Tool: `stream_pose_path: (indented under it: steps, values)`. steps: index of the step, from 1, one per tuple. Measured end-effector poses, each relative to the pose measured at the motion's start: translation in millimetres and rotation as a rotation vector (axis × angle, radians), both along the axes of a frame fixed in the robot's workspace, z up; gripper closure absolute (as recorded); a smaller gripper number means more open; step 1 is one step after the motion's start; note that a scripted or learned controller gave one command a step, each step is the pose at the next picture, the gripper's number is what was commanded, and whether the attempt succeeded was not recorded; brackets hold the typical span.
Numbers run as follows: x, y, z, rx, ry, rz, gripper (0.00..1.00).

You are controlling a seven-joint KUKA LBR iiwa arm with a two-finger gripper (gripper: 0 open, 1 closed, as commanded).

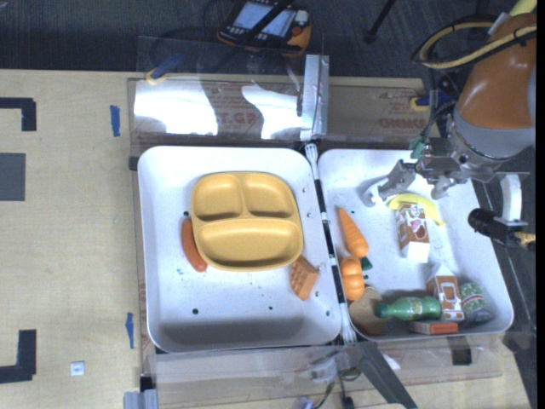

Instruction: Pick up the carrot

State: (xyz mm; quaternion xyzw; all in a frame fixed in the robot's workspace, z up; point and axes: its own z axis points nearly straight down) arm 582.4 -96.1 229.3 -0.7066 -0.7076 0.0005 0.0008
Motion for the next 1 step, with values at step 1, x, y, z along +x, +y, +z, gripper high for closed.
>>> stream_pose_path:
  steps: [1]
  values:
    - [1.3, 43.8, -44.8, 0.001, 0.0, 0.185, 0.0]
